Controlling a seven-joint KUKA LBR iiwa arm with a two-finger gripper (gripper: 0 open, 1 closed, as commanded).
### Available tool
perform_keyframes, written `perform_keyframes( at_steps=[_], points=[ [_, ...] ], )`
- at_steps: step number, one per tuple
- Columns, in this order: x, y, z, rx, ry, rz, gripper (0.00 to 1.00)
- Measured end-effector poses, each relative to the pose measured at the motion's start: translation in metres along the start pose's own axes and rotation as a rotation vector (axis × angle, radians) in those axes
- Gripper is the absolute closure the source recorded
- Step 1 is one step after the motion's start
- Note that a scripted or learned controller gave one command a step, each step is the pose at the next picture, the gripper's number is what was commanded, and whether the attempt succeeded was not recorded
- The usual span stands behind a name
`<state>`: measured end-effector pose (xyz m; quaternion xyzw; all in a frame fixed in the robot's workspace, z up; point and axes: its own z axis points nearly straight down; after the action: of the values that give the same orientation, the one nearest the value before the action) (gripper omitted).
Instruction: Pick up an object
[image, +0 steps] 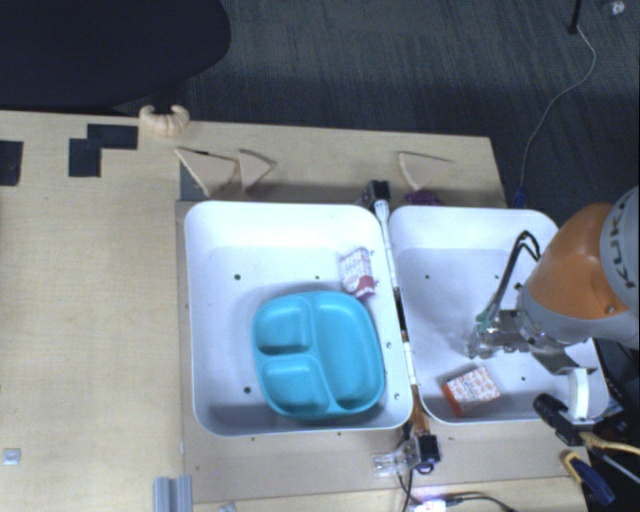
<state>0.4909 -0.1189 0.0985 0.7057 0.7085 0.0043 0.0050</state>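
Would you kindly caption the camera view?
Gripper hovers above small carton in right bin; blue tray fills left bin.

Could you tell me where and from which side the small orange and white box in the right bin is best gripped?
The box lies flat and slightly askew near the right bin's front wall. Probably best come straight down from above and close across its short sides, since the front wall crowds a sideways approach. The gripper sits just behind it.
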Motion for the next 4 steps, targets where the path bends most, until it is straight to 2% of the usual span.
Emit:
perform_keyframes(
  at_steps=[1,2,3,4],
  points=[
    [-0.082,-0.004,-0.010,0.010,-0.001,0.003,1.00],
    [-0.019,0.004,-0.056,0.010,0.002,-0.001,1.00],
    [0.088,-0.002,-0.086,0.010,0.003,-0.001,1.00],
    [0.021,0.048,0.011,0.001,-0.002,0.002,1.00]
  ],
)
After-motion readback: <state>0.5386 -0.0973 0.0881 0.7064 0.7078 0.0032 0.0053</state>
